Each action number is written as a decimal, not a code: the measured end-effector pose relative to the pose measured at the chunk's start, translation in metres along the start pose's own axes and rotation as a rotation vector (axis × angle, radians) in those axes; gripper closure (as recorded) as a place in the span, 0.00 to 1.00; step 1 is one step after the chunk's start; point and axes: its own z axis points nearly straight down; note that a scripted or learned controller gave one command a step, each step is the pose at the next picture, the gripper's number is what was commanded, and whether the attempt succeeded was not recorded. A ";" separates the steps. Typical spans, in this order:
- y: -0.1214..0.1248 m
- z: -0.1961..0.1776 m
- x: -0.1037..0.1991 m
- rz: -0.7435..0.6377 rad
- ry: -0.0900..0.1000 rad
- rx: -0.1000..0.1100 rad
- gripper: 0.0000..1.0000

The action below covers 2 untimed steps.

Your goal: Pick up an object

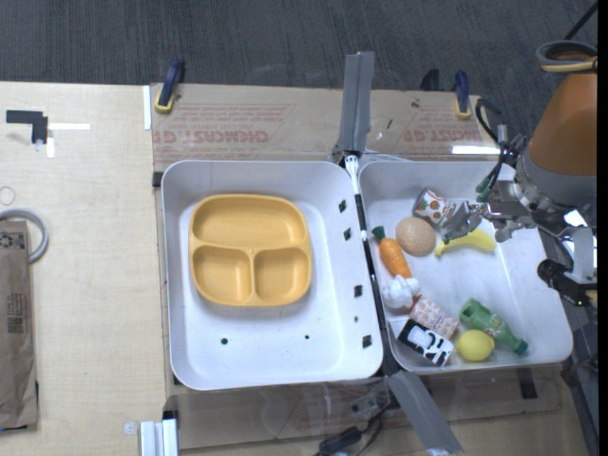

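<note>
Gripper (463, 220) hangs low in your right white bin (532, 283), toward one o'clock, touching the curved yellow plastic banana (467, 243). You cannot tell its finger state. It sits low, likely placed for grasping.

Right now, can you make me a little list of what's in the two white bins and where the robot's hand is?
left bin: yellow plastic plate with three compartments
right bin: orange toy carrot, beige egg-shaped toy, yellow toy banana, round yellow lemon, green plastic bottle, black-and-white carton
hand: low over the right bin, by the banana
held: nothing seen
</note>
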 end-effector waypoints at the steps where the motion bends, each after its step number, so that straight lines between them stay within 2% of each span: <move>1: 0.033 0.102 0.002 -0.004 0.000 -0.002 0.00; 2: 0.032 0.093 0.001 0.001 0.000 -0.001 1.00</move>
